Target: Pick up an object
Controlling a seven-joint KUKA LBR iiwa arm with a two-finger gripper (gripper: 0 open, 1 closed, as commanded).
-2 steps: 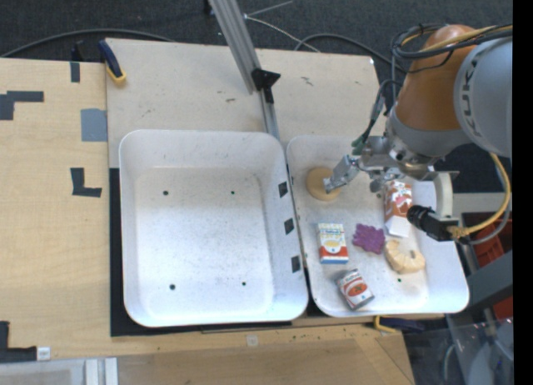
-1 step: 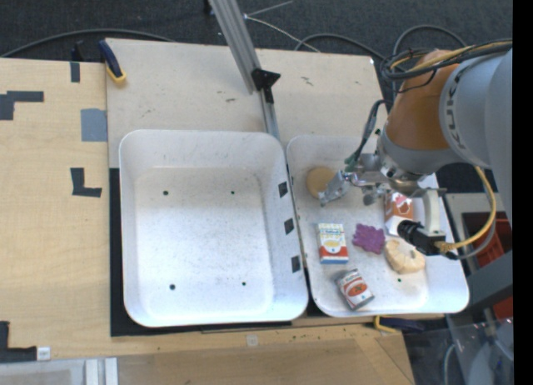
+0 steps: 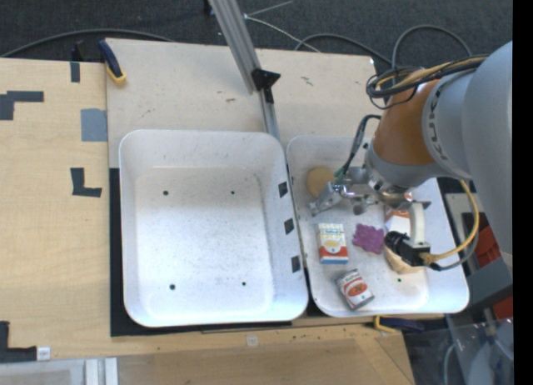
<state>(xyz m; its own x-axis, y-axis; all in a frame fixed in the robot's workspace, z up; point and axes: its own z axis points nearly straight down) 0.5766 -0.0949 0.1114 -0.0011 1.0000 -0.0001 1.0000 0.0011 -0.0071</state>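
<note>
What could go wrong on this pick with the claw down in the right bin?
1. The claw sits low beside the tan round object, close to the right bin's left wall; closing there may just nudge the object against the wall instead of gripping it.
2. The small box, purple piece and red-and-white packet lie close together just below, so a sweep or retreat could knock them about.

Occluded and cropped items

Arm [image 3: 466, 117] cropped at right edge; covers right bin [image 3: 441, 296] upper part; small box [image 3: 332, 243] print illegible.
</note>
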